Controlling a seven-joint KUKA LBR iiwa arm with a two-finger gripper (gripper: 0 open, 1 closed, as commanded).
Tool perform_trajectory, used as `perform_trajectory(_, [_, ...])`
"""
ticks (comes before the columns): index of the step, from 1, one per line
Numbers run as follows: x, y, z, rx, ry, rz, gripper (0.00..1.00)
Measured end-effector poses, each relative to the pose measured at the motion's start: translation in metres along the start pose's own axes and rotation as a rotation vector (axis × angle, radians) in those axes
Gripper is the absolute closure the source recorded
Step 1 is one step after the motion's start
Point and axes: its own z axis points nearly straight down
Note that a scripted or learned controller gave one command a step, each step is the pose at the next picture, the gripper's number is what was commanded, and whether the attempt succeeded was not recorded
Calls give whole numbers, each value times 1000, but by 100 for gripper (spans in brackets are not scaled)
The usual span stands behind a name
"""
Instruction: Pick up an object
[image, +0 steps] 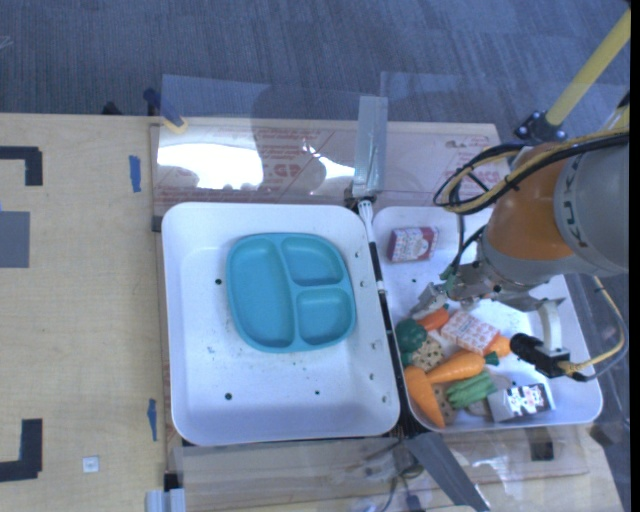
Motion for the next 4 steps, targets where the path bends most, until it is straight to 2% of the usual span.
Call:
perform_trajectory(1, [-5, 8, 0, 0, 0, 34, 0])
perform_trajectory(2, [-3, 18, 1, 1, -2, 137, 0])
perform_trajectory(3, [0, 3, 0, 0, -1, -35, 0])
perform_trajectory(4, [-60, 25, -140, -10, -6, 118, 0])
